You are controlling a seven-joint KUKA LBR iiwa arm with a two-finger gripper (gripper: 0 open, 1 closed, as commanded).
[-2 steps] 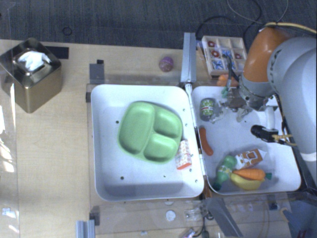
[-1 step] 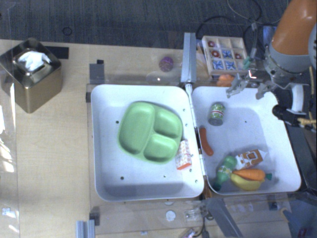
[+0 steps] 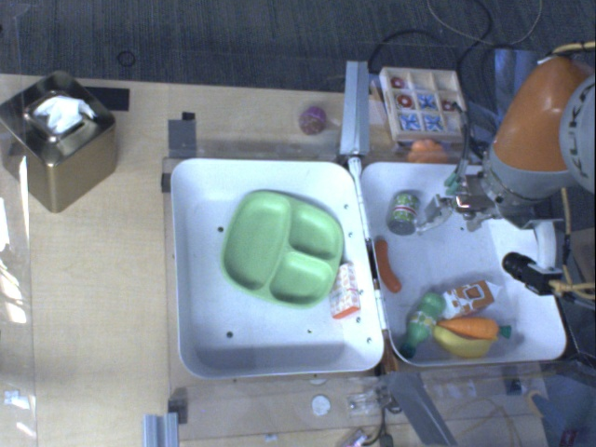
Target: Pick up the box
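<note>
— Since the bench (image 3: 93,296) takes up most of the frame, what sits on it?

— Two white bins side by side: the left bin (image 3: 214,343) and the right bin (image 3: 494,250). The grey and orange arm (image 3: 545,128) reaches in from the right, over the far part of the right bin.

— What fills the left bin?

— A green divided plate (image 3: 284,245) lies near its middle, turned at an angle. Off on the bench's far left stands a brown tissue holder (image 3: 60,142) with white tissue on top, and behind the right bin lies a game board (image 3: 424,105) with red and blue pieces.

— And the gripper?

— The gripper (image 3: 456,201) hangs over the back of the right bin, just beside a small can (image 3: 403,210). I cannot tell whether it is spread or closed, and I see nothing held in it.

— Where is the box?

— The box (image 3: 345,291), small, white and red, is in the left bin, against the plate's right edge and close to the wall between the bins. It is well apart from the gripper.

— What else is in the right bin?

— Near its front, a banana (image 3: 461,345), a carrot (image 3: 473,327) touching it, a brown and white carton (image 3: 470,296) and a green bottle (image 3: 424,315) are clustered. A red sausage (image 3: 387,266) lies by the left wall. A purple ball (image 3: 313,119) rests on the bench behind the left bin.
</note>
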